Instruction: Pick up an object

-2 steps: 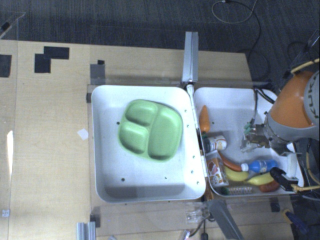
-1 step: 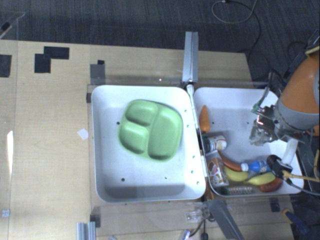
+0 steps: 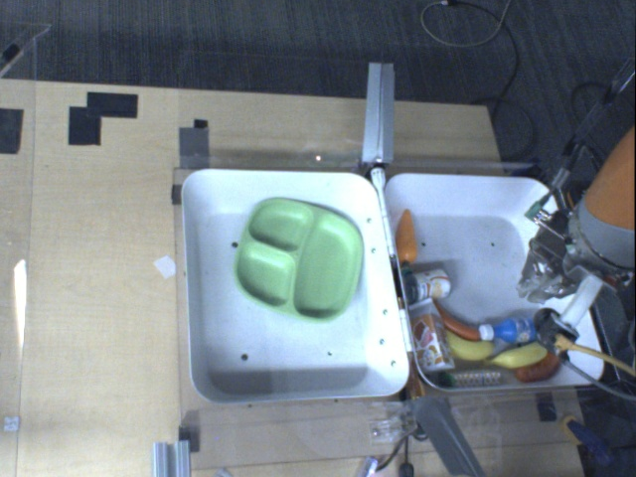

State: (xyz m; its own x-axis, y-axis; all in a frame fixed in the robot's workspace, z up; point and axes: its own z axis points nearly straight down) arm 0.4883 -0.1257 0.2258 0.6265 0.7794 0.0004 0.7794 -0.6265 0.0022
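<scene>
hovering over the right edge of the right bin (image 3: 467,199), the gripper (image 3: 545,278) hangs above bare white floor with nothing seen between its fingers; whether they are spread or closed cannot be told from this slant. candidate objects lie along that bin's left and near sides: a carrot (image 3: 406,238) against the divider, a small can (image 3: 427,287) just below it, a banana (image 3: 494,355) beside a blue-capped bottle (image 3: 509,330). a green divided plate (image 3: 299,257) sits alone in the left bin (image 3: 209,296).
</scene>
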